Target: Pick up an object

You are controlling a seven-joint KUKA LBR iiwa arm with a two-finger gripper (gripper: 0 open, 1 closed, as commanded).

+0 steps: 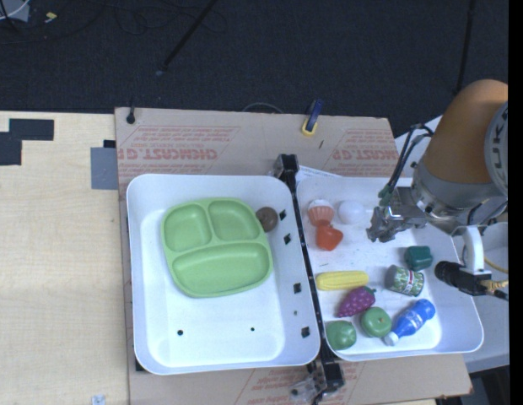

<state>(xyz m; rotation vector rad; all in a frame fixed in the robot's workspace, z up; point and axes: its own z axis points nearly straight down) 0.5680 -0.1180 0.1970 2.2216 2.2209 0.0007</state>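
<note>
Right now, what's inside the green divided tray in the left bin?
All three compartments of the green divided tray look bare. A small brown ball sits just outside its right rim, on the left bin floor. Whatever lies under the tray is covered.

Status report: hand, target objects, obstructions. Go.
Hand low over right bin, nothing seen held. Toys loose there: corn, grapes, can, blue bottle. Green tray in left bin. No obstruction.

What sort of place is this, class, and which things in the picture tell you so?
Probably a robotics lab test bench, not a kitchen. A robot arm with its claw reaches over two white bins taped onto cardboard, one holding toy food such as plastic corn.
</note>
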